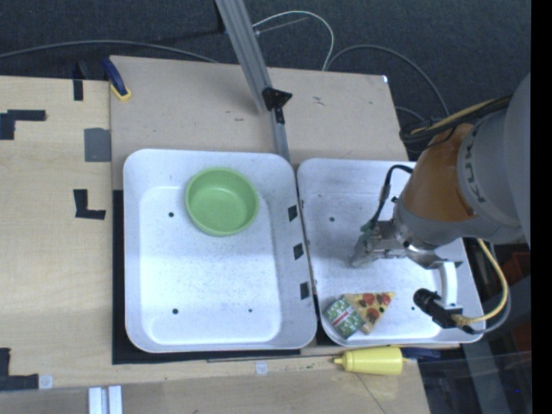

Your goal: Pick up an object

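A toy pizza slice point(356, 311) with green, red and yellow patches lies at the near edge of the right bin point(332, 197). My gripper point(369, 250) hangs low over the middle of that bin, a little above and behind the slice. Nothing shows between its fingers. A green bowl point(222, 201) sits upright in the far part of the left bin point(147, 231).
A yellow bottle point(373, 361) lies on the bench just outside the right bin's near rim. A grey pole point(250, 54) slants down to the far end of the divider between the bins. My arm covers the right bin's right side.
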